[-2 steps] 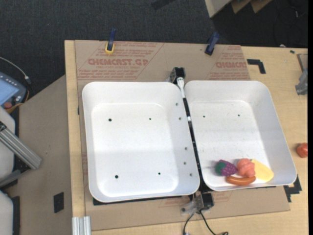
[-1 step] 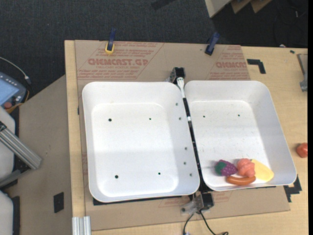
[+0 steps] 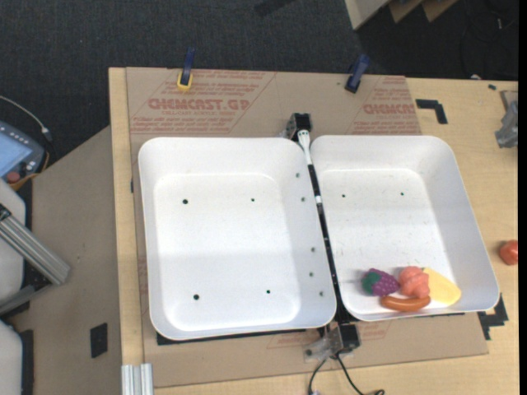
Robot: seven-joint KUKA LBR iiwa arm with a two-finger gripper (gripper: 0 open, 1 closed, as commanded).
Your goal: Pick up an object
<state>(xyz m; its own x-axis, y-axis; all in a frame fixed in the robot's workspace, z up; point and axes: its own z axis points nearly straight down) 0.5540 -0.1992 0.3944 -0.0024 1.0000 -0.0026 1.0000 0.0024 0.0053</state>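
Note:
Several small toy foods lie bunched in the near right corner of the right bin (image 3: 387,171). A purple bunch of grapes (image 3: 380,282) is on the left of the group. Beside it sits a red-orange lumpy piece (image 3: 415,281), and a yellow piece (image 3: 445,289) lies against the bin's right wall. A red-orange sausage-like piece (image 3: 405,303) lies in front of them, along the near wall.
The left bin (image 3: 226,237) sits beside the right one on a cardboard-covered bench (image 3: 247,97). Two clamps (image 3: 187,71) (image 3: 357,72) hold the far edge. A small orange thing (image 3: 509,253) and a grey metal part (image 3: 507,126) are at the right edge.

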